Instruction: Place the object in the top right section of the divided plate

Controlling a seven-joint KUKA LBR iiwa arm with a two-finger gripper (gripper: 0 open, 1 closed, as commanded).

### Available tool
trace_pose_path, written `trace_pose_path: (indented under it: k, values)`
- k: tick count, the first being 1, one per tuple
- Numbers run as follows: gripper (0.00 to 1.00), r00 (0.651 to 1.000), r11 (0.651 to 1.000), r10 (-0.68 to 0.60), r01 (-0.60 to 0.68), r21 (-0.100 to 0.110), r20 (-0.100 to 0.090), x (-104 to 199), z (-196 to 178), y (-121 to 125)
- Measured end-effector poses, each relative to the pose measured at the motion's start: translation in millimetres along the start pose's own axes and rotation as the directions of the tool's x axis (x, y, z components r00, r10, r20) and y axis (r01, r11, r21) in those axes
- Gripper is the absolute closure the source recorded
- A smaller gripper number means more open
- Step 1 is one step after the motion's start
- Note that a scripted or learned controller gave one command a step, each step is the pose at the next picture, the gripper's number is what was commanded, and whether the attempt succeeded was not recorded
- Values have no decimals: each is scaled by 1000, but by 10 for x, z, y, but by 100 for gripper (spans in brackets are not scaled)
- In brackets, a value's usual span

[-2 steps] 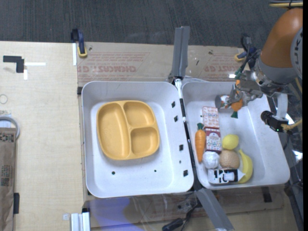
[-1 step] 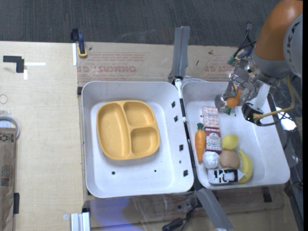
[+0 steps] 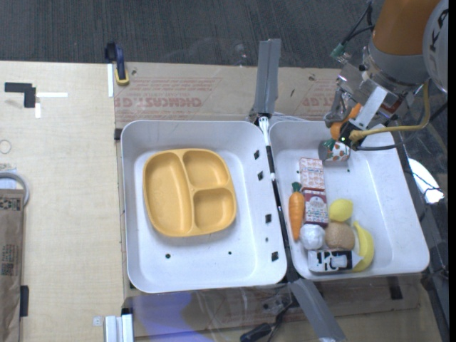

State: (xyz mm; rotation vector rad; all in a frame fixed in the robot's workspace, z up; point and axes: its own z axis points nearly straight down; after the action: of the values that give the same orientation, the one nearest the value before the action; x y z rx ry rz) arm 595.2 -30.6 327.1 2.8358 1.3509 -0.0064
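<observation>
a: where's the arm?

b: the grey arm with the orange band [image 3: 410, 16] reaches in from the right, and its two-finger gripper [image 3: 342, 137] hangs over the upper left part of the right-hand shallow white bin [image 3: 399, 212], near that bin's back wall.

a: are the fingers apart or together?

b: i cannot tell. there is a small orange, white and green object [image 3: 335, 148] right at the gripper's tip, but whether it sits between the fingers or just below them is unclear.

a: and the plate?

b: the yellow divided plate with three sections [image 3: 190, 191] lies in the left-hand white bin [image 3: 142, 262], a little left of that bin's middle. its large section is on the left, two smaller ones on the right.

a: what else is in the right bin?

b: a cluster along its left side: a red and white patterned carton [image 3: 312, 180], an orange carrot with a green top [image 3: 296, 210] just beside it, a yellow lemon [image 3: 341, 209], a white ball [image 3: 311, 235], a brown potato-like lump [image 3: 340, 235], a yellow banana [image 3: 365, 246] and a black and white packet [image 3: 329, 261] at the front.
</observation>
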Motion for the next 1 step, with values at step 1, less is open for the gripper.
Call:
trace_pose_path:
  k: [1]
  values:
    - [100,930,930,368,-368,0,1,-37,-54,-20]
